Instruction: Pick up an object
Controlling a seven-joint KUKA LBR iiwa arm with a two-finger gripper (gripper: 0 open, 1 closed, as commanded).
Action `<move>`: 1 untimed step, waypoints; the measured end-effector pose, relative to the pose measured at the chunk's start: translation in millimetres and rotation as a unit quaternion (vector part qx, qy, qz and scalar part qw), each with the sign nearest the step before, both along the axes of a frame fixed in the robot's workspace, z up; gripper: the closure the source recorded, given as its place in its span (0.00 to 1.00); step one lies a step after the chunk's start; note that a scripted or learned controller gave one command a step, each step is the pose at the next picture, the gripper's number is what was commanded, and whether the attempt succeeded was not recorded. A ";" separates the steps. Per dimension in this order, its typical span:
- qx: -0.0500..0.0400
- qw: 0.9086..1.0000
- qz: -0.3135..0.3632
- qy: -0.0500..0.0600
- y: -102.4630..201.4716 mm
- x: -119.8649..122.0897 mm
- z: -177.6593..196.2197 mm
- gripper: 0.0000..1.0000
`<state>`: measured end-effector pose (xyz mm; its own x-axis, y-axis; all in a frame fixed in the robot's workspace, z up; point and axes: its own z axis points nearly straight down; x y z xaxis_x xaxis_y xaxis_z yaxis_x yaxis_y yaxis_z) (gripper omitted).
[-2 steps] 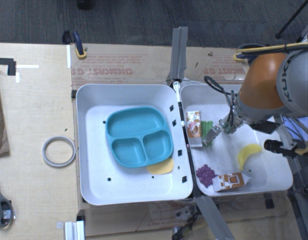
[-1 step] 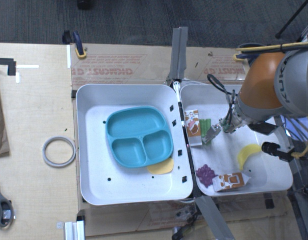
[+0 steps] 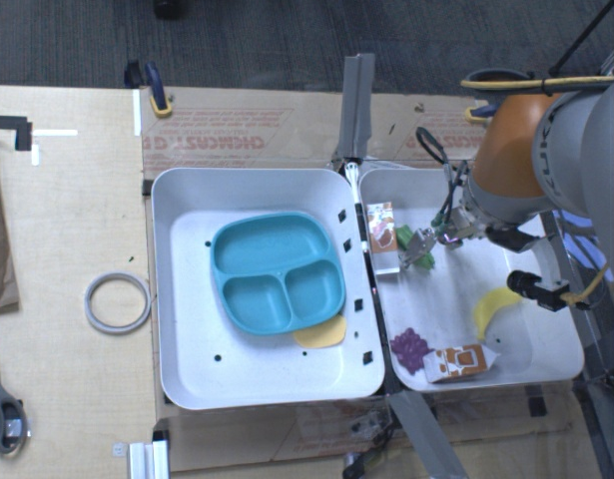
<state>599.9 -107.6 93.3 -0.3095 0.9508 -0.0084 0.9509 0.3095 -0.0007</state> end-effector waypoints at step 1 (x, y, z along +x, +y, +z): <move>0.001 1.000 0.001 0.000 1.2 0.4 8.6 1.00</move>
